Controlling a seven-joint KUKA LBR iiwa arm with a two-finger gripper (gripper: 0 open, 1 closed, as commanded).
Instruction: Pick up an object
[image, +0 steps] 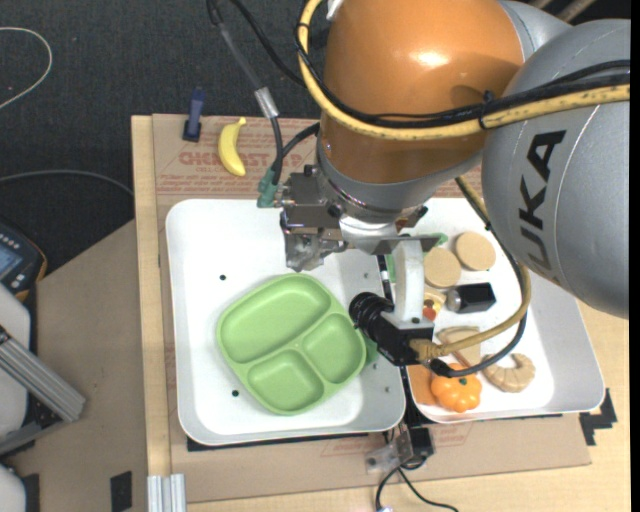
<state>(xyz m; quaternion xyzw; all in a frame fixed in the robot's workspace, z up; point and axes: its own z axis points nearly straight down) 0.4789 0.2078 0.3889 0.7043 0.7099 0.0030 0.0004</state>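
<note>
Gripper, opening not discernible, stood over left bin just beyond green divided plate; a sound pick would likely require straddling the plate's raised rim, not its flat compartments.

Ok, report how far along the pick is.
Done: nothing looks lifted; the green tray lies flat in the left bin, the orange toy in the right bin. In hand: the end effector hangs over the left bin by the tray's far edge. Left: the grasp and lift.
</note>
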